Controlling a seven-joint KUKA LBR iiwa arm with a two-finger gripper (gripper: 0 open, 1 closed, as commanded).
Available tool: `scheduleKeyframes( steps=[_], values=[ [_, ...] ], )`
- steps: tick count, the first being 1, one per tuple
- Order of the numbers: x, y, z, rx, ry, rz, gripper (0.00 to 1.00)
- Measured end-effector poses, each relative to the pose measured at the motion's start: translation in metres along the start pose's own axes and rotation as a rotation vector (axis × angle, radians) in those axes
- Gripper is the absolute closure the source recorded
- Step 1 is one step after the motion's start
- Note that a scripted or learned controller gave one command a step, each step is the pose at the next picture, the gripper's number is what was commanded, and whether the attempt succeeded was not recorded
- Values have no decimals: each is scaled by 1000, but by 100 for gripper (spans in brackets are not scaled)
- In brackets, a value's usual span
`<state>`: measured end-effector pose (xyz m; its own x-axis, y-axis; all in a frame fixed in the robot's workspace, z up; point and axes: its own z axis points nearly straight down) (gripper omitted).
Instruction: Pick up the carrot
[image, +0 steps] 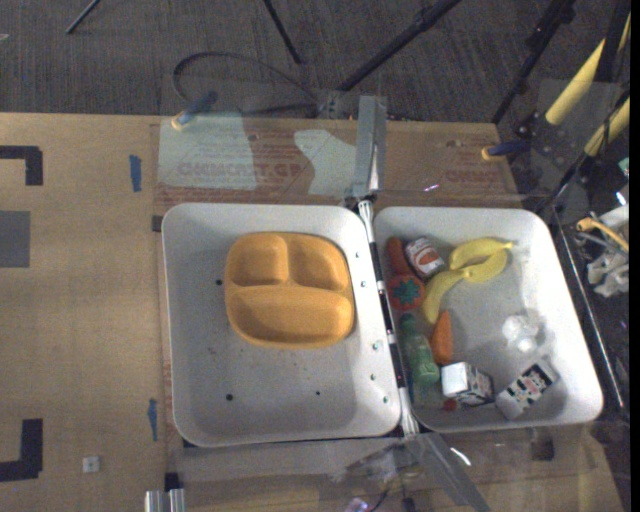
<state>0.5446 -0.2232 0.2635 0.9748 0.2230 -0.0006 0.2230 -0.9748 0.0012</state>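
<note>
One carrot (442, 337) lies in the right bin (578, 340), beside a green bottle (420, 358), just below two bananas (447, 288). One orange plate (289, 290) sits in the left bin (200, 380). I cannot tell my gripper's state.

Clear item (521, 330) in the right bin (560, 300) blurred beyond telling, labels on the small cartons (527, 386) too small to be read, desk (80, 300) cut off at the left edge
</note>
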Motion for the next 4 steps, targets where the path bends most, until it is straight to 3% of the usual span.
scheduleKeyframes(
  steps=[1, 2, 3, 4],
  values=[
    [-21, -5, -29, 0, 1, -61, 100],
    [-25, -6, -146, 1, -1, 21, 100],
    [-24, -7, -155, 0, -1, 18, 100],
    [-43, -10, -114, 4, -3, 23, 100]
  ],
)
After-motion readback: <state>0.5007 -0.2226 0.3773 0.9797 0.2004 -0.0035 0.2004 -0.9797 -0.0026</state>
